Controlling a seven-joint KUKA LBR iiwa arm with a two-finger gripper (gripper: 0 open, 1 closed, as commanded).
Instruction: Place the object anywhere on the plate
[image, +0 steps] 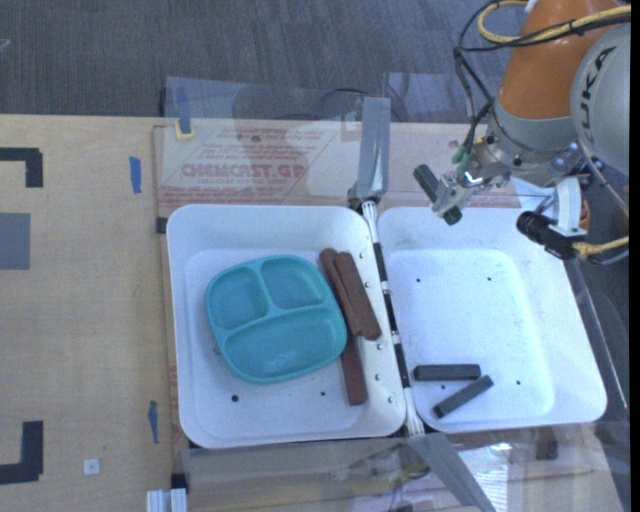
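Wooden bench (80, 300) under two white bins, grey carpet at 12 o'clock. Left bin (190, 400): teal three-part plate (275, 318) at centre; two brown sticks (350, 310) at its 3 o'clock, touching its edge, along the divider. Right bin (560, 330): two dark grey bars (452, 383) near the 7 o'clock corner, lying close, one flat, one slanted. Gripper (446, 196) hovers over that bin's 11 o'clock rim, well apart from the bars at its 6 o'clock. Cannot tell its grip state; nothing seen in it.
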